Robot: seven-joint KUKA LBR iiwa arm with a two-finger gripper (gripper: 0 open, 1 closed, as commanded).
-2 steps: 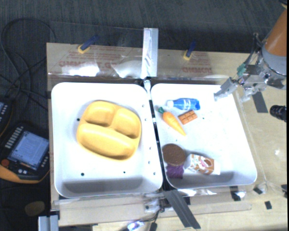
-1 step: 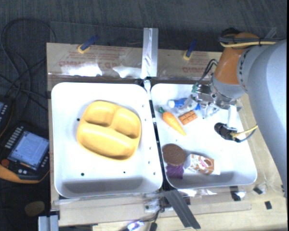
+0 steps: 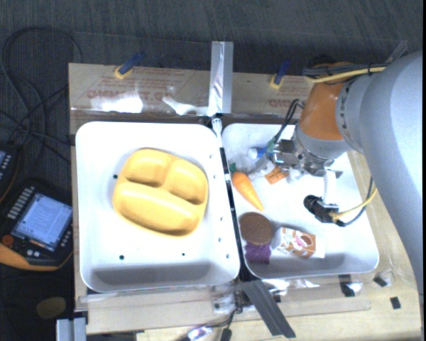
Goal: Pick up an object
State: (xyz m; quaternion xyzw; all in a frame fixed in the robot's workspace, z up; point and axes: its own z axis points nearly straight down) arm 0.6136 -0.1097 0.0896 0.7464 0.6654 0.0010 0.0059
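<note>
The gripper (image 3: pixel 287 163) sits low in the right white bin (image 3: pixel 355 251), near that bin's far edge, and the view does not let me tell how it is set. It hangs below the grey arm (image 3: pixel 383 119), whose orange band (image 3: pixel 319 116) shows just above the wrist; the arm comes in over the bin's right edge and far right corner.

Just beside the gripper, toward the bin's far left corner, lies a small pale object with a blue-green spot (image 3: pixel 257 153), too small to identify. Close under the wrist is a small orange scrap (image 3: pixel 275 177). A black plug on a yellow cable (image 3: pixel 319 207) hangs over the middle of the bin, toward its right edge.

Along the left edge of the right bin lies an orange carrot-shaped toy (image 3: pixel 246 190), pointing slantwise toward the bin's middle. Nearer the near edge stands a purple cup-like object with a round brown top (image 3: pixel 256 234), and touching its right side lies a flat printed packet in white, brown and pink (image 3: pixel 297 242).

The left white bin (image 3: pixel 99 261) carries one large yellow moulded piece shaped like a cluster of bread rolls (image 3: pixel 160 190), in its middle.

On the dark floor beyond the left bin's left edge rests a handheld control pad with a lit screen (image 3: pixel 37 222).
</note>
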